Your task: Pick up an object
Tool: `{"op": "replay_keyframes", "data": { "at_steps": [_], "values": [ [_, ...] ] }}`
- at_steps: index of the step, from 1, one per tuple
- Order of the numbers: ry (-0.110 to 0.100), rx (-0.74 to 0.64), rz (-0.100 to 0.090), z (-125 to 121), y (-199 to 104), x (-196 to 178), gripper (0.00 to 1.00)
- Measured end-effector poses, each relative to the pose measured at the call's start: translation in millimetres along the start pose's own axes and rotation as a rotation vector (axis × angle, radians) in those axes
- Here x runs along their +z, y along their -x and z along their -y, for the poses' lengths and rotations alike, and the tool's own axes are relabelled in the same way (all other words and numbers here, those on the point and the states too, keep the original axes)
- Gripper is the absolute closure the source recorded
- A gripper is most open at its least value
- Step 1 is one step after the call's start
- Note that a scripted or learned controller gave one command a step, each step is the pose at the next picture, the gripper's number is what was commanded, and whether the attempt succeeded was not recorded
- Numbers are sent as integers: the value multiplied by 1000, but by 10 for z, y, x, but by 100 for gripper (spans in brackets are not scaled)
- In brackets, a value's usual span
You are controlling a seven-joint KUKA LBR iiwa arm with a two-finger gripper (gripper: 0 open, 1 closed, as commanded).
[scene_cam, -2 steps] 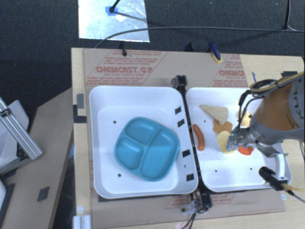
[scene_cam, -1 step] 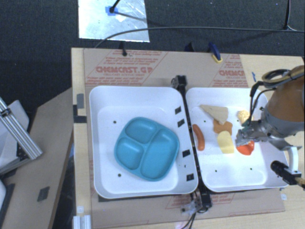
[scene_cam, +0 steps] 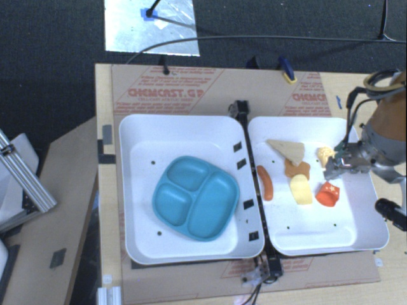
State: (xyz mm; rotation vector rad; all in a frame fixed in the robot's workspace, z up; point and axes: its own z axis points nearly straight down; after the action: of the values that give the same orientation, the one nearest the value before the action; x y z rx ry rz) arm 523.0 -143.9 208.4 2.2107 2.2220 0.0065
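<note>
The red piece (scene_cam: 327, 195) lies in the right bin (scene_cam: 365, 234), near its right wall and just beside the yellow block (scene_cam: 301, 190), with the brown piece (scene_cam: 297, 168), the pale wedge (scene_cam: 288, 149), the small yellow piece (scene_cam: 325, 153) and the sausage (scene_cam: 265, 182) scattered further left, all loose and open to a reach from above. The left bin (scene_cam: 137, 170) carries a blue divided plate (scene_cam: 196, 197). The gripper (scene_cam: 335, 164) hangs just above the red piece, the arm (scene_cam: 385, 142) bending in low over the bin's right edge; whether the jaws are spread or pressed together I cannot tell.
</note>
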Motion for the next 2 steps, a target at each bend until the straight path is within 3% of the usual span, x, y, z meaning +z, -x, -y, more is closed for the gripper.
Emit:
{"op": "replay_keyframes", "data": {
  "at_steps": [1, 2],
  "values": [
    [-1, 0, 0, -21, 4, -453, 100],
    [-5, -6, -3, -42, -524, -521, 100]
  ]
}}
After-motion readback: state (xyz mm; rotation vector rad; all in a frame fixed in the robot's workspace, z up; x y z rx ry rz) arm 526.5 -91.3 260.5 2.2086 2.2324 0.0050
